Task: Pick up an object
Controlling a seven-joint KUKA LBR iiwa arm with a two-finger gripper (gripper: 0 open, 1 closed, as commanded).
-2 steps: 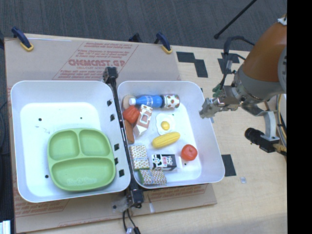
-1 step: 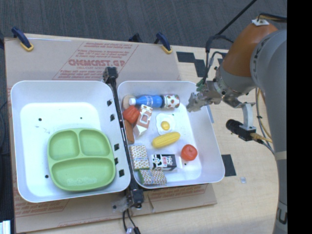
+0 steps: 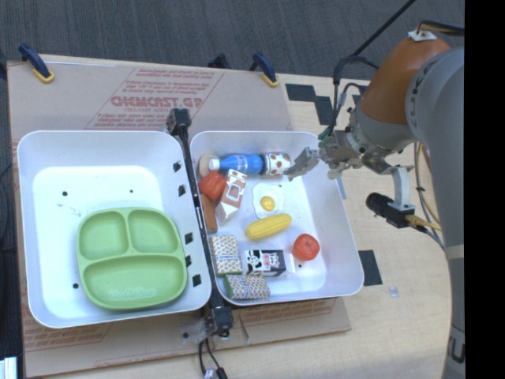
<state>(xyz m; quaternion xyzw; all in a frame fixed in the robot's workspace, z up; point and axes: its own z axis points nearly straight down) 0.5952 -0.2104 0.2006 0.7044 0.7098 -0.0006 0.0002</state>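
**Gripper poised at the bin's far corner, nothing in hand**

Gripper sits low over the upper right part of the right bin, just beside the bottle. Its fingers look slightly parted, with nothing between them.

Any of the toys would do as the object to pick, and all lie in the right bin: the bottle along the far wall, an egg and a corn cob in the middle, a tomato toward the near right, and a milk carton with two small boxes along the near wall. The left bin holds a green plate.

Risks, as I judge them: the bottle is round and lies on its side, so a pinch off its axis could make it roll away against the wall. The wall itself is close, and a finger may catch the rim on descent. The items by the divider are crowded, so a grab there could trap two things or shove neighbours aside.
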